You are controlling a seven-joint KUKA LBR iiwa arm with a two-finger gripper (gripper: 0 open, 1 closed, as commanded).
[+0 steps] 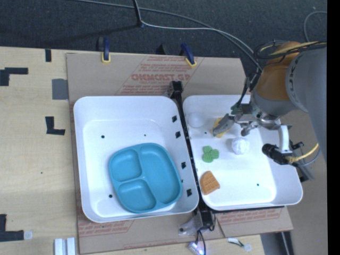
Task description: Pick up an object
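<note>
I take the right bin as my landmark: the left bin sits touching its left wall, carrying only the blue divided plate, likely a drop-off spot. The arm leans over the right bin's far right corner, end effector just above a white ball; whether it's spread I cannot tell. Nearer the bin's left wall lie a green piece and an orange wafer, spaced apart, easy picks

Plate in left bin
</note>
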